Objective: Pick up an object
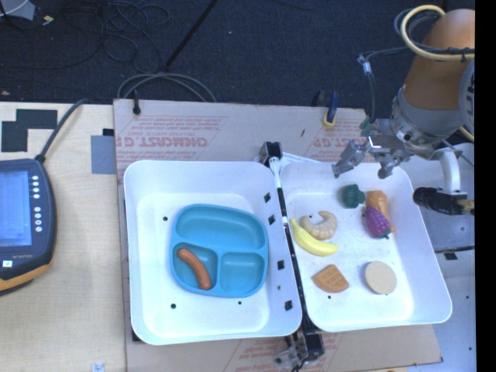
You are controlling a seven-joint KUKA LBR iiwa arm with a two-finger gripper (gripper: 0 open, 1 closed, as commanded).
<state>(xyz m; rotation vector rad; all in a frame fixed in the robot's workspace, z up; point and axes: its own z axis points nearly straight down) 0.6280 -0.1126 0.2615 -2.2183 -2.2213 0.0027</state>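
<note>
from the camera view above the bench, the arm comes in from the right, its orange band high near the corner, and the gripper (373, 160) hangs over the far edge of the right bin (434, 301). its fingers (346, 161) look spread apart, with nothing between them.

just below the gripper, inside that bin, sit a small dark green piece (353, 195), a carrot (377, 201) and a purple bunch of grapes (377, 222), the last two touching. nearer the divider a pale shrimp (323, 223) rests against a yellow banana (311, 241). toward the near side lie an orange wedge (331, 279) and a round tan disc (380, 277), a little apart.

the left bin (147, 301) holds a blue divided plate (220, 231) with a sausage (194, 267) in its near-left compartment. a handheld control pad (23, 223) lies on the bench at far left.
</note>
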